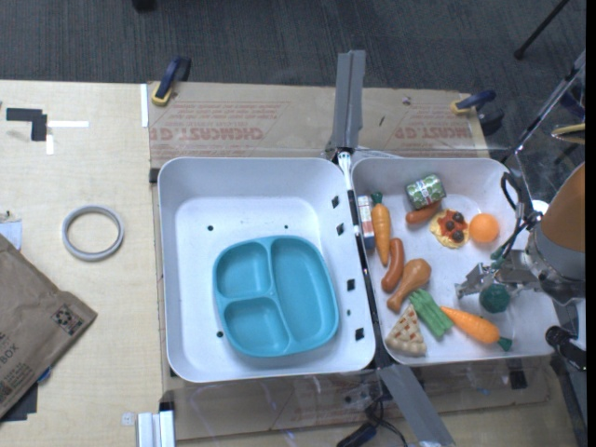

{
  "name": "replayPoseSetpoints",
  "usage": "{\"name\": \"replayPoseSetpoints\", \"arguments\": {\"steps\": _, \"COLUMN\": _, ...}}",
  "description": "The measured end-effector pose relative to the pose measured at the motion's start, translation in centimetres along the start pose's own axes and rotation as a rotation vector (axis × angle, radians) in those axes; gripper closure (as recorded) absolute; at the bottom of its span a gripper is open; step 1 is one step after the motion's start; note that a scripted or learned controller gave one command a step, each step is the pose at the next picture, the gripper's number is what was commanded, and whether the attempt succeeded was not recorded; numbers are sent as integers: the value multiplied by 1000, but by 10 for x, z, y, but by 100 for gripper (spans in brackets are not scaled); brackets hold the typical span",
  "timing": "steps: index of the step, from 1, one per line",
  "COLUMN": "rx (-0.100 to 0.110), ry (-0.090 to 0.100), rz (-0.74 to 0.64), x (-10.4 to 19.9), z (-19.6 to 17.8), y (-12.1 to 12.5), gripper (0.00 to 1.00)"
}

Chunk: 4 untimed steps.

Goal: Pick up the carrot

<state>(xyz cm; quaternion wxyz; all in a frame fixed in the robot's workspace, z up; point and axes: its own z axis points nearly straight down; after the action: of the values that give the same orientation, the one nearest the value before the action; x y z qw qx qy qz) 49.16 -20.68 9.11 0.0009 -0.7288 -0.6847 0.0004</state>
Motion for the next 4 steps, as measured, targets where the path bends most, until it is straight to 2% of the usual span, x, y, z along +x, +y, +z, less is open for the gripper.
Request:
{"name": "replayPoseSetpoints", "arguments": {"steps": 1, "rx": 1, "ry": 0, "rz": -40, "x": 72, "z": 0, "y": -19, "gripper": 0}}
{"name": "replayPoseSetpoints", "arguments": {"steps": 2, "rx": -2, "ry": -2, "rz": -221, "x": 69, "z": -42, "y": 55, "gripper": 0}}
{"name": "replayPoseSetpoints", "arguments": {"steps": 3, "rx": -3, "ry": -3, "rz": -427, "x": 152, "z": -101, "y": 112, "gripper": 0}}
{"name": "replayPoseSetpoints", "arguments": {"steps": 4, "rx": -2, "ry": -2, "rz": -984, "x": 103, "z": -52, "y": 116, "gripper": 0}}
